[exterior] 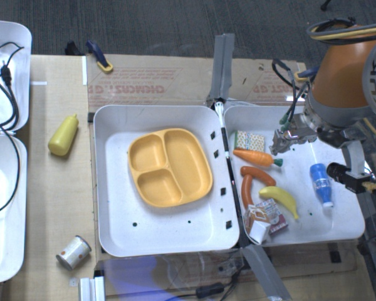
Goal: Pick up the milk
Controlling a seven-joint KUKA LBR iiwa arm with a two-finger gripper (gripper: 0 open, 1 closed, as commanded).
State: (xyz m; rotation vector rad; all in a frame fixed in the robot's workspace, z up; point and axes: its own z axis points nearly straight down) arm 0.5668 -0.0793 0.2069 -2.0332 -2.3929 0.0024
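Milk carton [263, 221] seen lying tipped at front-left corner of right bin [348, 227], touching banana [281, 199]. Judged light, crushable, slick; best gripped across flat sides. Claw [282, 142] above carrot [255, 157]; state not discernible.

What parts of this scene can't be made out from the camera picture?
- Gripper: small, partly under the arm's wrist; finger state unreadable.
- Milk carton: lying in the right bin, its print too small to read.
- Blue bottle: lower end near the arm's dark fitting; contact unclear.
- Left containers: cut off by the picture's left edge.
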